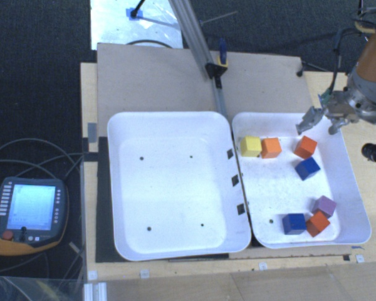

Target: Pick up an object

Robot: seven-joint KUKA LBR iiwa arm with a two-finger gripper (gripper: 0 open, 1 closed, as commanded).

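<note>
The right bin point(348, 168) holds several small blocks. A yellow block point(250, 146) and an orange block point(271, 147) sit side by side near its back left. An orange-red block point(306, 147) and a blue block point(308, 168) lie further right. Near the front are a purple block point(326, 205), another orange block point(318, 223) and a blue block point(294, 223). My gripper point(321, 123) hovers over the bin's back right edge, above and just behind the orange-red block. Its fingers are spread open with nothing between them.
The left bin point(122, 187) stands beside the right one. A metal pole point(194, 30) slants across the back of the bench. A teach pendant point(26, 215) lies on the floor at the left. Cables trail at the back right.
</note>
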